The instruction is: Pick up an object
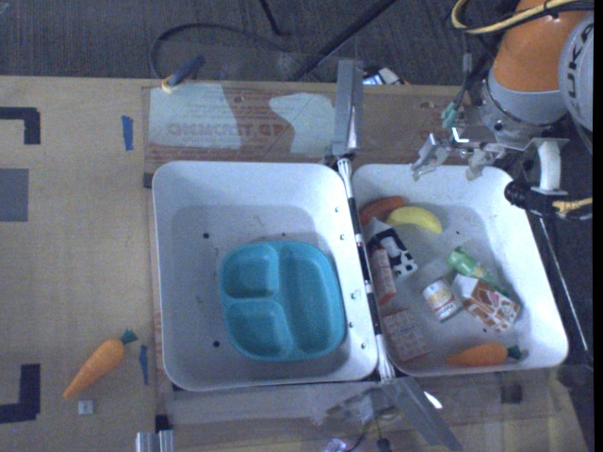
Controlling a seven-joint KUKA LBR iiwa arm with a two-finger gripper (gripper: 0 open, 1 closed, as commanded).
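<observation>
Now we are looking at the banana (415,218), lying near the back of the right bin (551,332), just beside a reddish sausage-shaped toy (381,205) at the divider. We are reading it as toy plastic: light, stiff, a bit slick on its curved skin, so we are judging that a pinch across the thick middle, fingers set square to its length, is giving the surest hold. Around it we are seeing a cow-patterned carton (396,255), a small jar (439,298), a green bottle (467,263), a printed box (490,306) and a carrot (483,355) along the front wall, each lying clear of the banana. The gripper (455,159) is hovering over the bin's back rim, fingers spread apart, gripping nothing. Over in the left bin (179,205), a blue divided tray (281,299) is sitting, and another carrot (96,364) is lying out on the bench (66,271).
</observation>
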